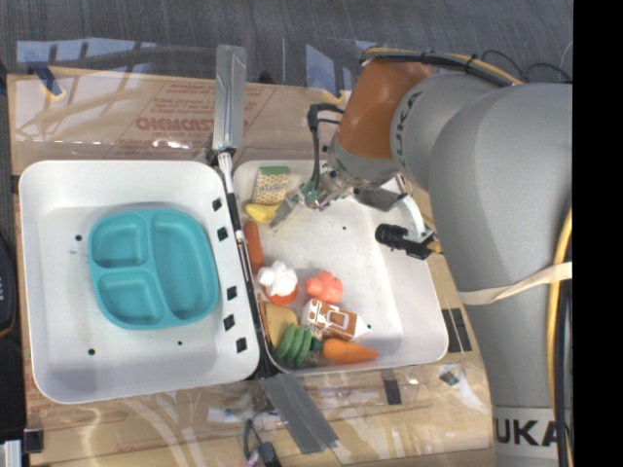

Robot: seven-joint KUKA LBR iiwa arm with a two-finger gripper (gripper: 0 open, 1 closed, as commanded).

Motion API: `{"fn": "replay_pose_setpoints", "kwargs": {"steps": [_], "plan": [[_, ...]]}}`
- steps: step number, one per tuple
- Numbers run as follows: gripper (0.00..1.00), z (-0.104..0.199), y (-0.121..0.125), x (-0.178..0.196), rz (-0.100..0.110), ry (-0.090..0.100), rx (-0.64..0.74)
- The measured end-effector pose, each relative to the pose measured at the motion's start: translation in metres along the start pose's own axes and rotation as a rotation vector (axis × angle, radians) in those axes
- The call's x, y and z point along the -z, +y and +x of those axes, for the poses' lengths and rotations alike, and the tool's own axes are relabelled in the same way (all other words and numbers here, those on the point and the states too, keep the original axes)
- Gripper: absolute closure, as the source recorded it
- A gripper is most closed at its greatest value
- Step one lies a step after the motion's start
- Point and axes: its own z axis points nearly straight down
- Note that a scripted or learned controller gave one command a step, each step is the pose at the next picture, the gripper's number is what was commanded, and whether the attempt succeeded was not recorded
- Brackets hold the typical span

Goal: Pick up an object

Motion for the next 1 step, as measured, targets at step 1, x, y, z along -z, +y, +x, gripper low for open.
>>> {"fn": "replay_pose_setpoints", "kwargs": {"steps": [1], "plan": [[0.00, 0.0330, -0.0959, -0.0011, 0.000, 0.001, 0.012]]}}
